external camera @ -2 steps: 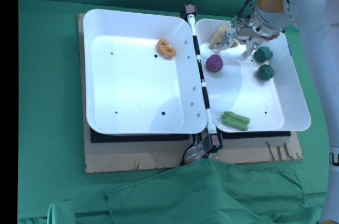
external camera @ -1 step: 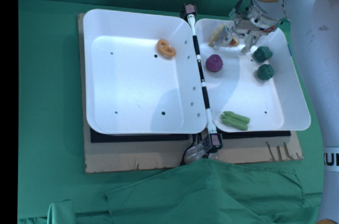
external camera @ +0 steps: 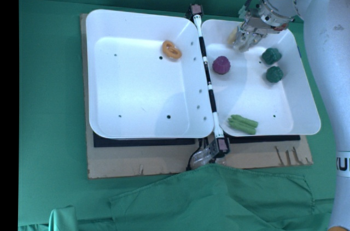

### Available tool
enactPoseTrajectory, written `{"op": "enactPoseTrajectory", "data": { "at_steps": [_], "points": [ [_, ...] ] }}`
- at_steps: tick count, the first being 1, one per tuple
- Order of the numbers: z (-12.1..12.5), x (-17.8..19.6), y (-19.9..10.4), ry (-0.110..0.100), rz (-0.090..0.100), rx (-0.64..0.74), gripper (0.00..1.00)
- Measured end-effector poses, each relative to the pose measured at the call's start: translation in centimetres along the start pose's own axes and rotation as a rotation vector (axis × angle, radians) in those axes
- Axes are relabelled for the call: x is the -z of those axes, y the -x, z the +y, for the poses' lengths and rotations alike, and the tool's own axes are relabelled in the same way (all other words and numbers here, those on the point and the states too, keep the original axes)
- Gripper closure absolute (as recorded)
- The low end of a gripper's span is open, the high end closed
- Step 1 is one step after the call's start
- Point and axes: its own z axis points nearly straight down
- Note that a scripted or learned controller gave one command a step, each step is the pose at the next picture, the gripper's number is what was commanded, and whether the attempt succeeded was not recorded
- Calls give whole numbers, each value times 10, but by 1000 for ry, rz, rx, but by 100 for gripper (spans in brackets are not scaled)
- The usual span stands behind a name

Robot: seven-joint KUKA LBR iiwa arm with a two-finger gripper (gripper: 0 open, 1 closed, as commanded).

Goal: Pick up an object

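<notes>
My gripper [external camera: 243, 41] hangs low over the far left part of the right bin [external camera: 306, 120]. A small tan object [external camera: 233, 36] lies right against its left side, partly hidden by it. A purple round object [external camera: 221, 65] sits a short way in front of the gripper, toward the divider. Two dark green lumpy objects [external camera: 271, 55] [external camera: 274, 74] lie to the gripper's right. A bundle of light green pods [external camera: 243, 124] rests near the bin's front edge. In the left bin [external camera: 109, 115], an orange pretzel-shaped object [external camera: 171, 49] lies at the far right.
A black-and-white bar [external camera: 206, 74] runs between the two bins. Both bins stand on a cardboard sheet [external camera: 136, 161] over green cloth. A fold of green cloth [external camera: 219, 197] bulges up at the front.
</notes>
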Motion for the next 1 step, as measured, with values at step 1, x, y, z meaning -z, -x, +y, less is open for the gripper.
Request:
{"op": "enactPoseTrajectory", "data": {
  "at_steps": [1],
  "points": [
    [-57,-11,3,55,-3,-6,100]
  ]
}}
